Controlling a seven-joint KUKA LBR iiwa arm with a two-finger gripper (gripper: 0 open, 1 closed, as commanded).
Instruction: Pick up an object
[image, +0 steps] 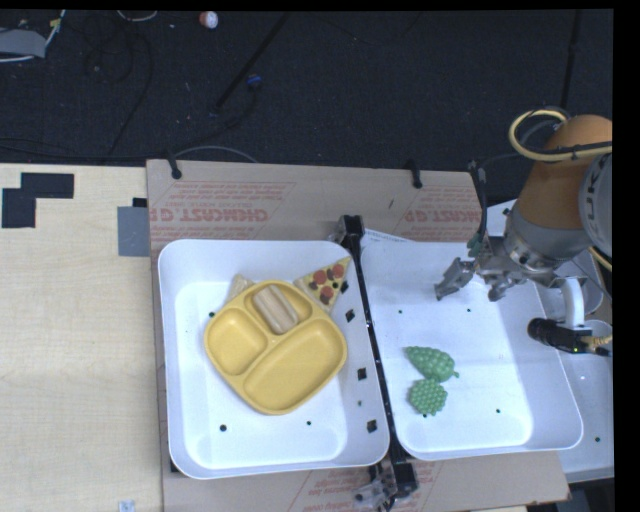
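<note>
In the right bin (520, 420) two green bunches of toy grapes lie close together: one (430, 361) at the middle, the other (428, 397) just below it. My gripper (472, 286) hovers over the upper part of this bin, above and to the right of the grapes. It is open, with nothing between its fingers (448, 284). The left bin (190, 420) holds a yellow divided plate (290, 375) with a tan bun-like piece (275, 307) in its top compartment. A toy pizza slice (328, 280) lies against the plate's upper right rim.
A black divider (364, 330) separates the two bins. Cardboard (300, 205) lies under both bins. The grey and orange arm (560, 190) comes in from the right above the right bin's far corner.
</note>
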